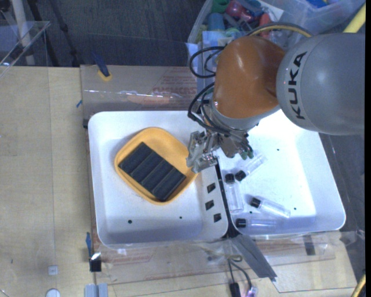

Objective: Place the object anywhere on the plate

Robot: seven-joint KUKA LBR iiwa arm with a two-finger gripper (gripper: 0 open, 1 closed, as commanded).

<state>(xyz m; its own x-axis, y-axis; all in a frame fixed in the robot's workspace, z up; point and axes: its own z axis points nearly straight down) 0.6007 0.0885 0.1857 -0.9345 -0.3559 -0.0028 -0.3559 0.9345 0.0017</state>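
Observation:
A yellow, rounded-square plate [152, 165] lies tilted in the left bin [110, 223]. A black ribbed slab [151, 169] lies flat on the plate, covering most of its middle. My gripper [201, 153] hangs just off the plate's right rim, over the divider between the bins, apart from the slab. The orange band and grey wrist above hide the gripper's upper part.
The right bin [313, 191] holds several clear tubes with black caps, such as one [268, 206] near its front. Small black clips [210, 188] sit along the divider. Boxes of clutter [232, 17] stand behind the bins.

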